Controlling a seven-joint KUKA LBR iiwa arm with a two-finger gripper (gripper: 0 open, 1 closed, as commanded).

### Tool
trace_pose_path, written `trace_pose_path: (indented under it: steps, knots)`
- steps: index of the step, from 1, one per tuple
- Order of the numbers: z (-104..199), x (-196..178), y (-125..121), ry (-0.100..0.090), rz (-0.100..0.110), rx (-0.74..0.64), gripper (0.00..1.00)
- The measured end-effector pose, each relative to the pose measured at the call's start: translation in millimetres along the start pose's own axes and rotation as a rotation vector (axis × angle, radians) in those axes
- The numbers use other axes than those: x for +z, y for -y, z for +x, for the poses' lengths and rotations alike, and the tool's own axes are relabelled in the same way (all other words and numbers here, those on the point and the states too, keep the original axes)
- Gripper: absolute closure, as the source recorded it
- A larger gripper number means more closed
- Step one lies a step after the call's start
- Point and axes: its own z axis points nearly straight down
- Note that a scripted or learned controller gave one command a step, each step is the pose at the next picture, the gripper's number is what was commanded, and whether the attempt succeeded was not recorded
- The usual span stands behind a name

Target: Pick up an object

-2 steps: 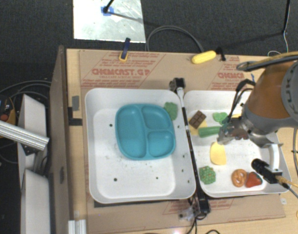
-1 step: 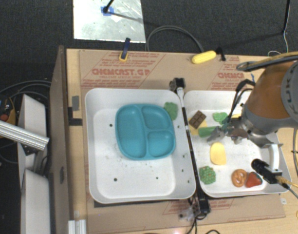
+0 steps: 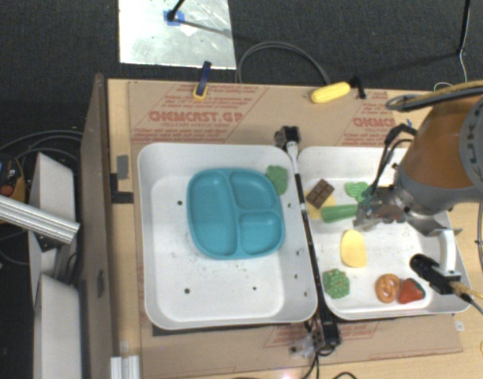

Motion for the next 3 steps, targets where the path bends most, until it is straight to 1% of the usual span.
trace_pose_path:
  steps: [1,2,3]
  knots:
    - [-31.5,-91.5,41.8,0.005,0.002,0.015,1.0]
    - [-29.5,-86.7,40.8,0.003,0.007,0.011,0.0]
    - [-12.8,8.6,12.9,0.001,0.015,0.008,0.0]
